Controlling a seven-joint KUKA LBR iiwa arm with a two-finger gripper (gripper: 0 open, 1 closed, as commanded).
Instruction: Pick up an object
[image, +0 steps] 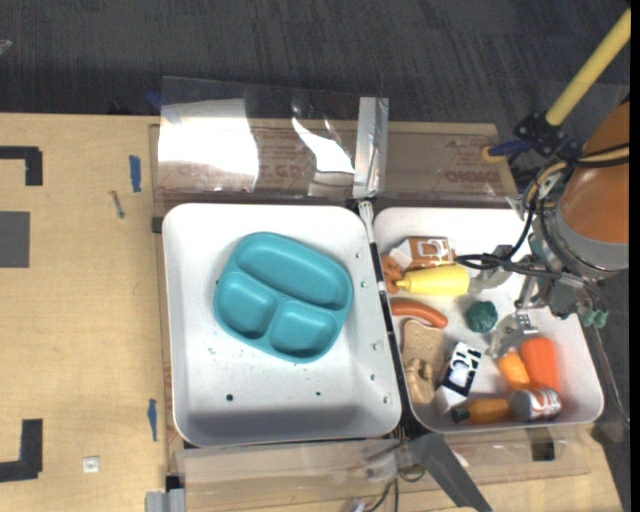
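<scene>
Two white bins sit side by side on the bench. The left bin (190, 400) holds a teal divided plate (283, 295), lying flat near its middle. The right bin (590, 400) is crowded with small toy foods: a yellow piece (436, 281) at the far left, a red-orange sausage shape (420, 313) just near of it, and a dark green lump (483, 316) toward the middle. A tan slab (424, 360) lies along the left wall, with a black-and-white card (461, 367) beside it. An orange carrot-like piece (540, 360) and a smaller orange piece (514, 372) lie touching at the right. A grey can with a red label (535, 404) lies against the near wall.

The arm enters from the right. Its gripper (518, 330) hangs low over the right bin, between the green lump and the orange pieces. The fingers look slightly apart, with nothing between them; the view is too small to be sure of the gap.

Judgement: the approach is still under way and no pick target is secured. The nearest candidates are the two orange pieces, just near-right of the fingertips. To do it well, centre over one piece and straddle its narrow axis. Descend fully before closing, as the neighbours crowd the grasp and a finger may land on top of one.
</scene>
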